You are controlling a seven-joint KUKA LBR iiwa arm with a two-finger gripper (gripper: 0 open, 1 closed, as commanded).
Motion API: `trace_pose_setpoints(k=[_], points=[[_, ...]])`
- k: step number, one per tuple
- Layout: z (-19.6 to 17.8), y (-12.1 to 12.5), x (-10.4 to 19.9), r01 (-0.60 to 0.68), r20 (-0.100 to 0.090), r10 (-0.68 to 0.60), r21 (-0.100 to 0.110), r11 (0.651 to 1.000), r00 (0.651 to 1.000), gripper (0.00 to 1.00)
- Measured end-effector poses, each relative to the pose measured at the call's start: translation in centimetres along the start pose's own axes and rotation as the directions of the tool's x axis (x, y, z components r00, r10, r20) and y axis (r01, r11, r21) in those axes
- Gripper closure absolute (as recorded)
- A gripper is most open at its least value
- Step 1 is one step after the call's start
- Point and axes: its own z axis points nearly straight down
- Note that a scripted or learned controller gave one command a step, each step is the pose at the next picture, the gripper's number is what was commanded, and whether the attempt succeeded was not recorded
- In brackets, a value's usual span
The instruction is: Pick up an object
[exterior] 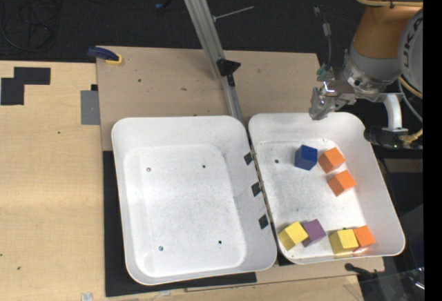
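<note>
Over the far rim of the right bin [389, 218], find the pincer [323, 108], hung tip-down from the grey-and-orange arm [384, 23]. Cannot tell whether apart or together: too small and dark against the rim. Holds nothing that can be seen. Nearest to it within the right bin, note the blue cube [306, 157], lying toward the near side and a touch left of the pincer; judged the likeliest target, so a short advance over the bin floor and then a drop. Just beside blue, toward the bin's right wall, spot an orange cube [332, 158], close enough to crowd a grasp from that side; better to close across the faces clear of it. Further toward the bin's near edge, a second orange cube [341, 183], apart from the first two. Along the near edge of the right bin, from left to right: yellow cube [293, 233] touching purple cube [313, 230], then another yellow [343, 241] against a third orange [363, 236]. All small blocks, flat-faced, sharp-cornered, matte, seemingly rigid; no long axis to speak of, so little matter which way the wrist turns, save squaring to a pair of faces. Smooth white plastic for the bin, speckled, shallow, with rounded corners; likely to let a nudged cube slide.
</note>
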Motion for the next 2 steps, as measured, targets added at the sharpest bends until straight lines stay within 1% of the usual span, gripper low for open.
trace_pose_setpoints(k=[2], points=[[-1.4, -4.4, 9.3, 0.001, -0.002, -0.001, 0.004, 1.0, 1.0, 1.0]])
